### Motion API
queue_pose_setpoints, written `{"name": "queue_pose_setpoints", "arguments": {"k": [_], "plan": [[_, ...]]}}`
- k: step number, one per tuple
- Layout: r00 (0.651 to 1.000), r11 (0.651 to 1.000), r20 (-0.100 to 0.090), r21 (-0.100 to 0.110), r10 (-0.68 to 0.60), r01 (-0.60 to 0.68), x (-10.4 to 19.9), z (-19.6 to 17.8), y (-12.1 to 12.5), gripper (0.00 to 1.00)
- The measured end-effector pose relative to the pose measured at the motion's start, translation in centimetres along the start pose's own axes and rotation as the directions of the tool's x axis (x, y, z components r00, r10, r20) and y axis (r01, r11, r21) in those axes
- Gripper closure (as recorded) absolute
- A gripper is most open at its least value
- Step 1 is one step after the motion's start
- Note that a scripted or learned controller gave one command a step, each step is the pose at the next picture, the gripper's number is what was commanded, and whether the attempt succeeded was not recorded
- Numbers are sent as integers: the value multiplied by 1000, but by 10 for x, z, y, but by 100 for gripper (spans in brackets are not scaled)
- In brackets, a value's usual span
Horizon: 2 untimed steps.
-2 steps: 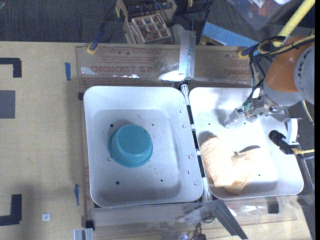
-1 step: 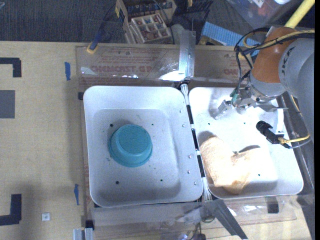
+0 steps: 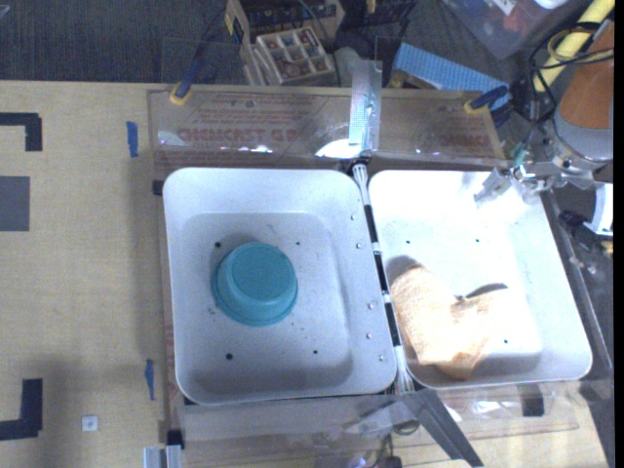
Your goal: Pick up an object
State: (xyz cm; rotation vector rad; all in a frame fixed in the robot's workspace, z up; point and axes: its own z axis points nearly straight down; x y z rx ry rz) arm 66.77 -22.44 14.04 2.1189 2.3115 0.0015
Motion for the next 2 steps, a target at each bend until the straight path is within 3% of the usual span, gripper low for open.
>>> {"name": "queue_pose_setpoints", "arguments": {"k": [1,2], "plan": [[998,998,-2,5,58,-58,7,-18,-56,0],[999,999,-1,-2,-34,34,29,52,-116,0]]}}
